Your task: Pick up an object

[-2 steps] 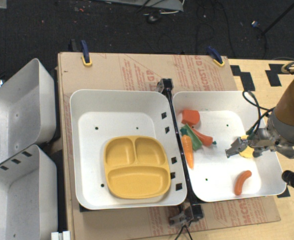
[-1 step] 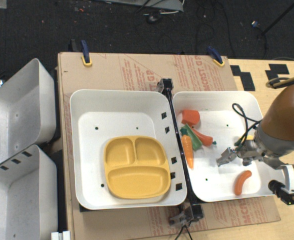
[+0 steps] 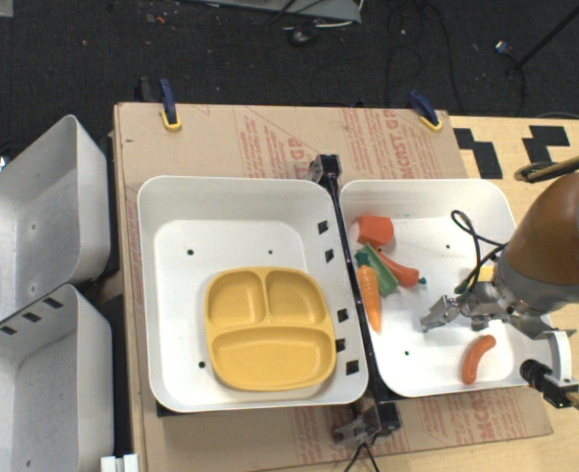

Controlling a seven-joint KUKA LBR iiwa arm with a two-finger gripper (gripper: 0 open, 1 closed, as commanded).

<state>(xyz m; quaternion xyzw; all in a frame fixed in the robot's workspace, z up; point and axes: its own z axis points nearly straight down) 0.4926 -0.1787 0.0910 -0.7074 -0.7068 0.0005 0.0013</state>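
The right bin (image 3: 486, 205) holds several toy foods. An orange carrot (image 3: 370, 298) with a green top lies along the bin's left wall. Beside it lies a red-orange pepper-like piece (image 3: 397, 266) with green leaves. An orange chunk (image 3: 376, 229) sits behind them. A red sausage (image 3: 477, 358) lies near the front right. My gripper (image 3: 440, 315) hangs low over the bin floor, between the carrot and the sausage, just left of and behind the sausage. It touches neither of them.
The left bin (image 3: 171, 214) holds a yellow divided plate (image 3: 269, 327). A black divider (image 3: 346, 254) runs between the bins. The arm's orange band (image 3: 559, 229) overhangs the right bin's right side. A black cable (image 3: 471, 232) loops above the gripper.
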